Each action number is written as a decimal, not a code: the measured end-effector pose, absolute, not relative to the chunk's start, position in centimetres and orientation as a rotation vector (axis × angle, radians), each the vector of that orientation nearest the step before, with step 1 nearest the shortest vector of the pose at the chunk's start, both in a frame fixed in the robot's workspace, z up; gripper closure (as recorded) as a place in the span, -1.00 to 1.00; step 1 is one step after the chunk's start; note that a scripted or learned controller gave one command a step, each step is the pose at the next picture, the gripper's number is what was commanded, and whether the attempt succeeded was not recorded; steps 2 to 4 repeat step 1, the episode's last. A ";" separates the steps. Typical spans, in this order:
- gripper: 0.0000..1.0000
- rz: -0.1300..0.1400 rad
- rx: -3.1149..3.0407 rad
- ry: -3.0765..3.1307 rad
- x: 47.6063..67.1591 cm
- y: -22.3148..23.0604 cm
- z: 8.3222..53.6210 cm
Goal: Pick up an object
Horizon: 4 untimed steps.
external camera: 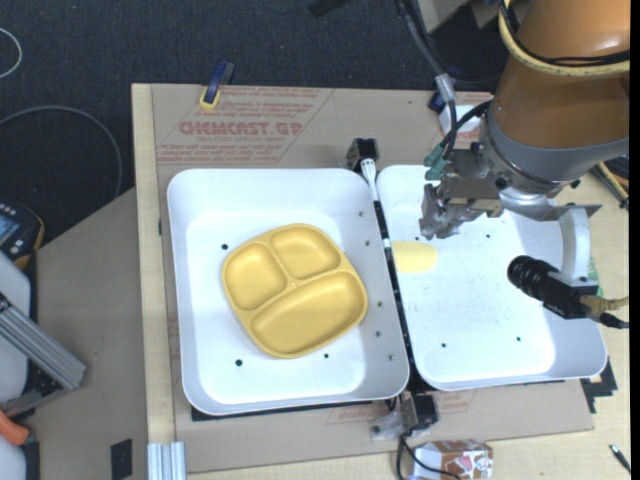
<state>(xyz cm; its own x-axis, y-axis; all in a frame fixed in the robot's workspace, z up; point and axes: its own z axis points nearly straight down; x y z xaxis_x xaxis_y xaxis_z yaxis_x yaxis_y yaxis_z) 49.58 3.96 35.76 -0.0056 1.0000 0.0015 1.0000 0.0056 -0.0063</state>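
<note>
Cardboard-topped tabletop [250, 118], two white bins. Yellow divided plate [293, 289] frame centre-left. Claw [440, 230] hangs above pale yellow block [414, 258], likely lining up pick; claw opening: cannot tell.

arm [560, 78] — orange band, grey wrist | end effector [440, 223] — grey metal, dark cables

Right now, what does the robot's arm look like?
The arm is big and round, grey metal with a wide orange band above the wrist. At its tip sits a small boxy grey gripper with dark cables and a green connector running down to it.
</note>
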 end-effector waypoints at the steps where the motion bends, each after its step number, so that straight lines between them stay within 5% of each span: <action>1: 1.00 -0.012 -2.217 -2.231 47.9 8.5 43.4; 4: 1.00 -0.012 -2.217 -2.231 47.9 8.5 43.4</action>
